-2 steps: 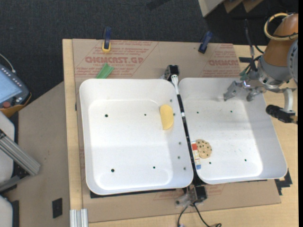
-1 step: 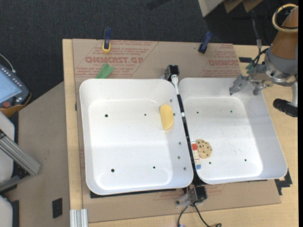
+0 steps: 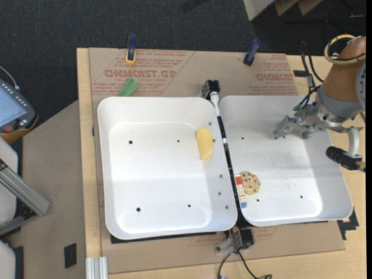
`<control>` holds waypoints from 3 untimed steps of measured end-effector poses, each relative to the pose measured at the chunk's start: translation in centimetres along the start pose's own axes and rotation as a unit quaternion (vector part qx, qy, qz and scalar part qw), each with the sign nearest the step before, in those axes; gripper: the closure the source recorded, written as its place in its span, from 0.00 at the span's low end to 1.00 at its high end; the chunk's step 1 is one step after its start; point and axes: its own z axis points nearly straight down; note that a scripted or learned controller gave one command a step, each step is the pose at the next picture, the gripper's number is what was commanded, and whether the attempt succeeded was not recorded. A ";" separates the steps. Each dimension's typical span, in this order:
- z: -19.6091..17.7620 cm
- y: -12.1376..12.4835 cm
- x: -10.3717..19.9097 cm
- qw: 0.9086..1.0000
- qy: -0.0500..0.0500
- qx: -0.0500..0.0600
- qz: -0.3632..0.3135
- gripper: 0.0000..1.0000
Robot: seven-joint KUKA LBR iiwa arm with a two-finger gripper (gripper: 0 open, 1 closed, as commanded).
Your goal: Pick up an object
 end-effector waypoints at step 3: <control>-2.6 2.7 -0.6 1.000 -0.004 -0.004 0.000 0.00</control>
